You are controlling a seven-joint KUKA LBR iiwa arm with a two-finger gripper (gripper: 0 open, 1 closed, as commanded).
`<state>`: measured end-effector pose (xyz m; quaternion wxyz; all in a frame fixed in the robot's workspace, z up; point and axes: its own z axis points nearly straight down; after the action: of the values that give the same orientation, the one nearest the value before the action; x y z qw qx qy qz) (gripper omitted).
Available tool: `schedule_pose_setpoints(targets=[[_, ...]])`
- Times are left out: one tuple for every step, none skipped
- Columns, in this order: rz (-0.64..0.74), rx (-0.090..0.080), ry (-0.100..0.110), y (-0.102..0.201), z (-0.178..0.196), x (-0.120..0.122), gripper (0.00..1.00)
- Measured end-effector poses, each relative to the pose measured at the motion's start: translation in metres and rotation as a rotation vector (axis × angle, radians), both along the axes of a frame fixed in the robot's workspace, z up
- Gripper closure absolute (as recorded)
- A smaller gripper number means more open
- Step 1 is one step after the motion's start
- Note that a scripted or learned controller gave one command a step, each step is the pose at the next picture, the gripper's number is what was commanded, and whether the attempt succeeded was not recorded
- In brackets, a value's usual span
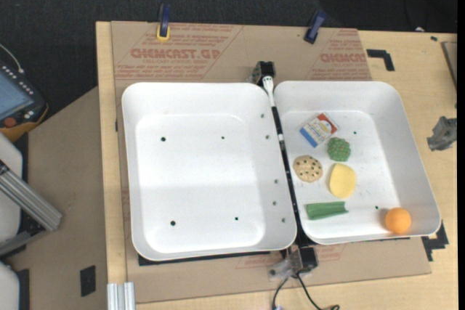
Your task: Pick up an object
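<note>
Six small things lie in the right shallow white plastic bin (407,149): a blue, red and white snack packet (317,129) toward the far side, a bumpy green round piece (338,149) just near of it, a round tan chocolate-chip cookie (307,168) by the bin's left wall, a smooth yellow lemon-shaped piece (343,181) just beside the cookie, a flat green strip (325,210) near of those, and an orange ball (397,220) alone in the near right corner. The left shallow white plastic bin (145,156) sits alongside on the brown cardboard-covered counter (218,47). A grey part that is probably the gripper (443,133) shows at the right edge, outside the bin and well apart from every object; whether it is spread or closed cannot be told. No grasp has begun. The risks ahead are several, in my judgement: the packet, green piece, cookie and yellow piece crowd together, so a descent there may nudge a neighbour or catch two; the ball may roll off against the sloped wall; the flat strip and cookie offer little height to pinch.
</note>
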<state>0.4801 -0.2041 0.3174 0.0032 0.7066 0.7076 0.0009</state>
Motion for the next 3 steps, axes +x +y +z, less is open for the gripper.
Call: schedule_pose_setpoints(targets=[[0.001, 0.0, -0.001, 0.012, 0.029, 0.0, 1.0], [0.0, 0.0, 0.001, 0.016, 0.034, 0.0, 1.0], [-0.005, 0.004, 0.01, -0.022, -0.004, -0.002, 1.0]])
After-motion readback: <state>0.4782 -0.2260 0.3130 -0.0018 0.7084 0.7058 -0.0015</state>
